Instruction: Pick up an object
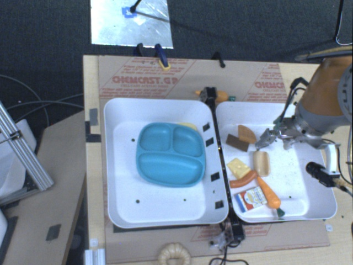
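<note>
The end effector [268, 138], fingers spread and gripping nothing, hovers at right over the bun [261, 163], pickup pending.

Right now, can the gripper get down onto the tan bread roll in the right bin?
Probably yes. The gripper hovers just above the tan bread roll, with nothing over it. The yellow cheese slice and red sausage lie close beside it, so a tight approach matters.
</note>
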